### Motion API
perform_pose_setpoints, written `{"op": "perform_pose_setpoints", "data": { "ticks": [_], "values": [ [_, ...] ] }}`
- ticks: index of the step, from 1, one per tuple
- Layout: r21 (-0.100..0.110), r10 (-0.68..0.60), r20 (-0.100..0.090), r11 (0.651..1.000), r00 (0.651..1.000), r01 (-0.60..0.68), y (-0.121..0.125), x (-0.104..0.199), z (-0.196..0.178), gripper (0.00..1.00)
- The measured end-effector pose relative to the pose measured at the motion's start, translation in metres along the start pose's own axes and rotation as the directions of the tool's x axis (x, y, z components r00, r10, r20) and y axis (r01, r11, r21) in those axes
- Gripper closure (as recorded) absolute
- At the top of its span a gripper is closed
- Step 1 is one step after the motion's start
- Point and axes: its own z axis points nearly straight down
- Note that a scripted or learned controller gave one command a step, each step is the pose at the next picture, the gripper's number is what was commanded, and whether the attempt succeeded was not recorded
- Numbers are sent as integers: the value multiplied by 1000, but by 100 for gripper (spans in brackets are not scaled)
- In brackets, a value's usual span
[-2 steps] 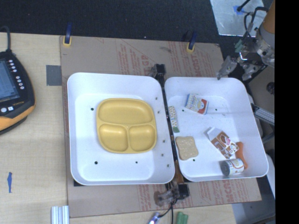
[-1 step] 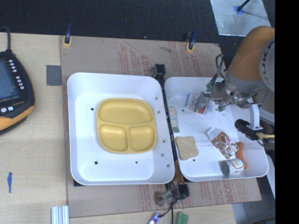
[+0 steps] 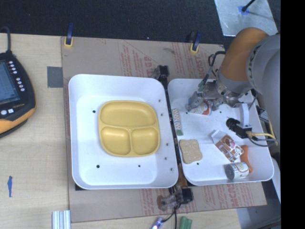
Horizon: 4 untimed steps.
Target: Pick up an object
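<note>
- The grey arm [image 3: 255, 56] with its orange band reached in from the right over the right bin [image 3: 209, 173].
- The left bin [image 3: 83, 128] held a yellow divided plate [image 3: 128, 128] at its middle.
- The gripper [image 3: 200, 101] sat low in the right bin's upper part, touching or just above a small red-and-white object [image 3: 206, 109]; whether the fingers were spread or pressed together could not be told.
- A tan sponge-like square [image 3: 190, 150] lay near that bin's left wall.
- A brown-and-white packet [image 3: 229, 148] lay to the right, beside an orange piece.
- A small can [image 3: 237, 170] lay on its side by the lower right corner.
</note>
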Motion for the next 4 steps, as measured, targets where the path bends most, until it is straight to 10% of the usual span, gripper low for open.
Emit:
{"op": "perform_pose_setpoints", "data": {
  "ticks": [1,2,3,4],
  "values": [
    [-2,3,-3,1000,1000,-3,17,-17,-1,0],
    [-4,2,-3,1000,1000,-2,18,-17,-13,100],
    [-2,2,-4,1000,1000,-2,3,60,-102,100],
    [1,-2,-1,1000,1000,2,-34,143,-100,100]
  ]
}}
